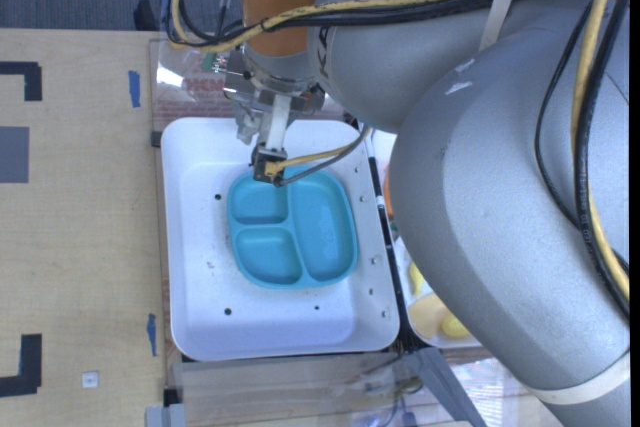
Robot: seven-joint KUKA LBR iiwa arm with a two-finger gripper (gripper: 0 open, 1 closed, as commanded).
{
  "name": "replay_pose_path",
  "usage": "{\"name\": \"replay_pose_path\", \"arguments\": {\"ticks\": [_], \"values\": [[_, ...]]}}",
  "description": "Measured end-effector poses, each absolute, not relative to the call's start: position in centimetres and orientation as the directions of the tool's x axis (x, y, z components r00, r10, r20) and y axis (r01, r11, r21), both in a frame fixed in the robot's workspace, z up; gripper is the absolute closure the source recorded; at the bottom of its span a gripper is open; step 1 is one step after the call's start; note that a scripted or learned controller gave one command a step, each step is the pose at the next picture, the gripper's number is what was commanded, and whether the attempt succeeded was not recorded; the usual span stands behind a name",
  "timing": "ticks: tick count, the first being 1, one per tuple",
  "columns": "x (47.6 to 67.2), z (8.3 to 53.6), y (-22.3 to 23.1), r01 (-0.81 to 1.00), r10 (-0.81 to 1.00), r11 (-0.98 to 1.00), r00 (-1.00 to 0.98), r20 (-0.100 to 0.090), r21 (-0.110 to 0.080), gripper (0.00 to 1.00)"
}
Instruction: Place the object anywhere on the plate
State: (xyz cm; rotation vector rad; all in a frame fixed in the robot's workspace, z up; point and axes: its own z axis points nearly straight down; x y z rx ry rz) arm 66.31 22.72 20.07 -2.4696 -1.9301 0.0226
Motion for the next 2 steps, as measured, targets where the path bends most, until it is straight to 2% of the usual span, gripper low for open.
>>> {"name": "replay_pose_path", "arguments": {"ticks": [1,2], "values": [[66.54,15.45,22.43,0.988,0.988,0.152,-0.152,-0.001,-0.009,1.00],[66.62,15.65,22.44,0.988,0.988,0.152,-0.152,0.000,-0.005,0.00]]}}
